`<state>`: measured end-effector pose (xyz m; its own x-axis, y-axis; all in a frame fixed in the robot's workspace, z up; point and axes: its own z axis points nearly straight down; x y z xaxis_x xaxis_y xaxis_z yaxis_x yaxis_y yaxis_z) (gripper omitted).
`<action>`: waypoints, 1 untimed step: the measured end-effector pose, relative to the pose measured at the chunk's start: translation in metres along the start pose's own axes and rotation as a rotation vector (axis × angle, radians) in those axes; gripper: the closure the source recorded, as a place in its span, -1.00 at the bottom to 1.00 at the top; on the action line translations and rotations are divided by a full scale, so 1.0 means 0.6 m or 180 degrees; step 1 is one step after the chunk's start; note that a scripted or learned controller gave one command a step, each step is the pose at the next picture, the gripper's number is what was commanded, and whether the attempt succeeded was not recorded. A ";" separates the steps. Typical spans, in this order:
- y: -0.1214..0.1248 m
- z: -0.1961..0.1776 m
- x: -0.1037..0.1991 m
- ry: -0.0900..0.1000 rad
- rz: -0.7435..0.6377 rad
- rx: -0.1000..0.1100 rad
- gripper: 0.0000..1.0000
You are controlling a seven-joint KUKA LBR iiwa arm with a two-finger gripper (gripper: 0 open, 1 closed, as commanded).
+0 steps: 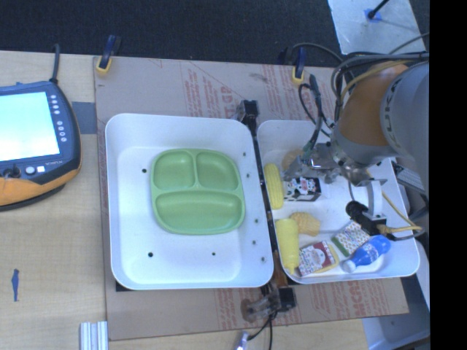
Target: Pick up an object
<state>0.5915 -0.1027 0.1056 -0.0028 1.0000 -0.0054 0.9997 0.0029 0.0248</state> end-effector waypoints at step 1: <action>0.104 0.025 -0.031 0.0018 -0.0006 0.0086 -1.00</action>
<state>0.6544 -0.1211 0.0921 -0.0048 1.0000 0.0001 1.0000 0.0048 -0.0022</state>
